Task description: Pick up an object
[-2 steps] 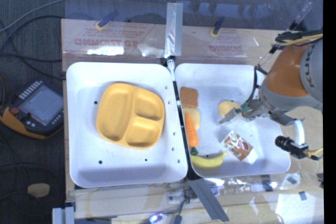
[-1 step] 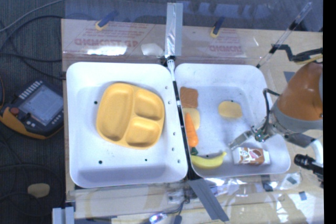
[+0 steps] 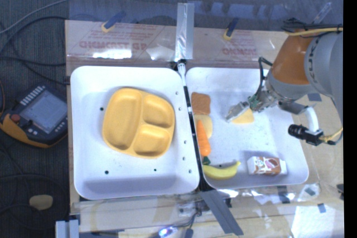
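My gripper (image 3: 240,111) hangs low in the right bin (image 3: 279,136), near its upper middle. A pale yellow cheese wedge (image 3: 245,118) lies right at the gripper's tip, touching or just under it; I cannot make out a grasp. Along the bin's left wall sit a brown toast slice (image 3: 201,102), a pale yellow piece (image 3: 205,123) and an orange carrot (image 3: 204,141). At the front edge lie a banana (image 3: 221,170) and a small red and white carton (image 3: 266,165).
The left bin (image 3: 89,170) holds a yellow divided plate (image 3: 139,121). The arm's orange band (image 3: 293,64) and grey wrist come in over the right bin's far right corner. A teach pendant (image 3: 36,114) lies on the floor at left.
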`<act>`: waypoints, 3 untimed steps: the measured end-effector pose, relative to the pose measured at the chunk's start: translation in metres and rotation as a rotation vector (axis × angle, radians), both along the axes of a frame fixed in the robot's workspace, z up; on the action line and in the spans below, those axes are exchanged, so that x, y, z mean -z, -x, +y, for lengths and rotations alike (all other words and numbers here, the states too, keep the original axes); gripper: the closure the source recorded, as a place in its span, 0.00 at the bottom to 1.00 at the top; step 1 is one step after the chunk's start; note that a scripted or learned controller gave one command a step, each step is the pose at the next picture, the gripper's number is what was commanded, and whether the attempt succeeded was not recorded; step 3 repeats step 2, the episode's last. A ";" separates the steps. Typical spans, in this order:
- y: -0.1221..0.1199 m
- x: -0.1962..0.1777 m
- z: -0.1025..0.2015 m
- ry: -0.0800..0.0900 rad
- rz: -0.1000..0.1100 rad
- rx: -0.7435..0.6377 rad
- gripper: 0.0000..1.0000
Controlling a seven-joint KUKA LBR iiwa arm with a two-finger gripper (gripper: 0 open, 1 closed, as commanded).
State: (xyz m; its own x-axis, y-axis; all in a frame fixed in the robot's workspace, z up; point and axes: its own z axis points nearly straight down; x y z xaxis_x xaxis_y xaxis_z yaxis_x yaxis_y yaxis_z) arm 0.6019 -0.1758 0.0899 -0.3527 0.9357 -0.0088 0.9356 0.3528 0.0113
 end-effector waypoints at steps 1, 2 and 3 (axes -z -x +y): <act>0.000 -0.009 0.001 -0.002 0.002 -0.001 1.00; -0.058 -0.094 0.105 -0.003 0.014 -0.042 1.00; -0.058 -0.094 0.105 -0.003 0.014 -0.042 1.00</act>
